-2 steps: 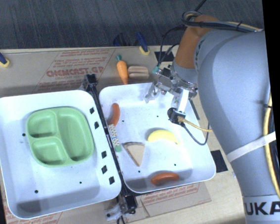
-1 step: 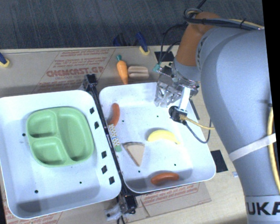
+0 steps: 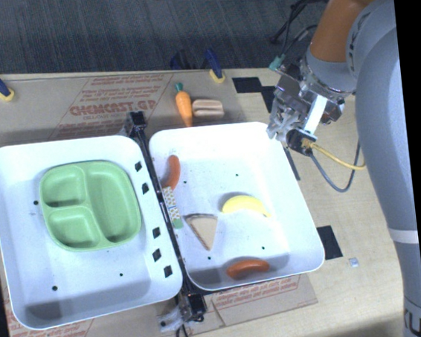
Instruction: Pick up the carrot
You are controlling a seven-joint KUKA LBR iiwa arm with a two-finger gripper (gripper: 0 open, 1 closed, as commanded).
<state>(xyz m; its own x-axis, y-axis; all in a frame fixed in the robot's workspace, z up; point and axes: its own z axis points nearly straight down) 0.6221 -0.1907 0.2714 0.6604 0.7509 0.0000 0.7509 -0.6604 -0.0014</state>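
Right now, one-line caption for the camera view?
Gripper hovers at right bin's corner; carrot lies outside, behind it.

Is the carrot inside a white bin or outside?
Outside. The carrot lies on the cardboard behind the right bin, beside a small sandwich toy.

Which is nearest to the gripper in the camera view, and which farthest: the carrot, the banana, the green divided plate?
From the gripper, at the right bin's upper right corner:
1. Banana, inside the right bin, below and left of the gripper.
2. Carrot, on the cardboard above the right bin; only somewhat farther than the banana.
3. Green divided plate, in the left bin, clearly farthest.
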